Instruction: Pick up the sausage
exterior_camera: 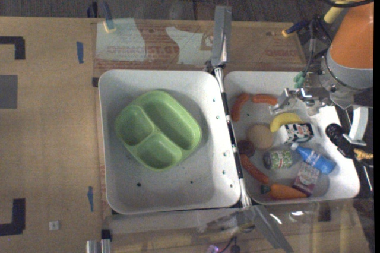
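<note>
The sausage [240,106], a curved orange-brown link, lies in the right bin [344,183] near its far left corner, with a shorter orange-red piece [265,99] just right of it. My gripper [297,100] hangs over the far part of that bin, right of the sausage and just above a yellow banana [285,122]. Its fingers are open and nothing is between them. The orange-banded wrist [354,44] rises behind it at the right.
The right bin also holds a round tan ball [259,136], a milk carton [297,132], a green can [279,158], a blue bottle [315,158], a pink packet [307,176], a carrot [285,191] and a reddish stick [254,169]. The left bin [119,186] holds a green divided plate [157,128].
</note>
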